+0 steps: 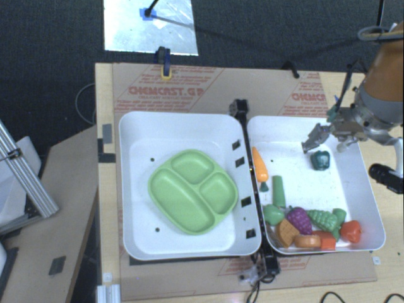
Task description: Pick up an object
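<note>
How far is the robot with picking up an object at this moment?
Done: the arm has reached over the right bin. In hand: the pincer hangs just above a dark green toy, nothing visibly held. Left: grasp and lift it; the other toys lie piled at the bin's near edge, and the green plate is in the left bin.

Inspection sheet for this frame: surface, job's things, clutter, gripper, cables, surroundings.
Surface: cardboard-lined bench bearing left bin and right bin.
Job's things: dark green toy alone in the right bin; carrot by the divider; toy food pile along the near edge.
Clutter: green divided plate in the left bin.
Gripper: gripper open, just above the dark green toy, holding nothing.
Cables: thin cable at the bench's left edge.
Surroundings: dark carpet, silver sheet, aluminium frame.
</note>
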`<state>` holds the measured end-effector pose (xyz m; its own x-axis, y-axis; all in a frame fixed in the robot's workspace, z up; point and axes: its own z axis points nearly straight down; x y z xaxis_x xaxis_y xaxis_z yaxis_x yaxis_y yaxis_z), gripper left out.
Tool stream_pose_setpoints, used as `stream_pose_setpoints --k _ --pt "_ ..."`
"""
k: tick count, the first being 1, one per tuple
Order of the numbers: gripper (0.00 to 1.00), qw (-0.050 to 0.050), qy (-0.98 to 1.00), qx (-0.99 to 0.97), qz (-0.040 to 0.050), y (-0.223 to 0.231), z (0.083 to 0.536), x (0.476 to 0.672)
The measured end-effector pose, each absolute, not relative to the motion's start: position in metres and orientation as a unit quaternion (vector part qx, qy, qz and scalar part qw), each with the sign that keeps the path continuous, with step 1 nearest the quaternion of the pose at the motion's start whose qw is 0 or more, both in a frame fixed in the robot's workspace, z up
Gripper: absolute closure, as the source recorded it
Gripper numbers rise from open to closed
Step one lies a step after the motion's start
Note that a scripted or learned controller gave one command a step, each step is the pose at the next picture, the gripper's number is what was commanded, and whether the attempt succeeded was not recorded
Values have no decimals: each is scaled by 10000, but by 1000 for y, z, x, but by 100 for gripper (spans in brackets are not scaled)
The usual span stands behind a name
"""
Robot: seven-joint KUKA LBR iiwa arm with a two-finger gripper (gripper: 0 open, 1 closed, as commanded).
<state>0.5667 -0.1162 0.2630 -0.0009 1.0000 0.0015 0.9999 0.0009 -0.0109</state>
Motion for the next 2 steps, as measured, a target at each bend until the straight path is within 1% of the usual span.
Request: stream_pose_setpoints --k 1,2 --pt "0 -7 -7083 -7059 -3 -116 270 569" --pt "0 8 -7076 -7066 5 -119 210 575"
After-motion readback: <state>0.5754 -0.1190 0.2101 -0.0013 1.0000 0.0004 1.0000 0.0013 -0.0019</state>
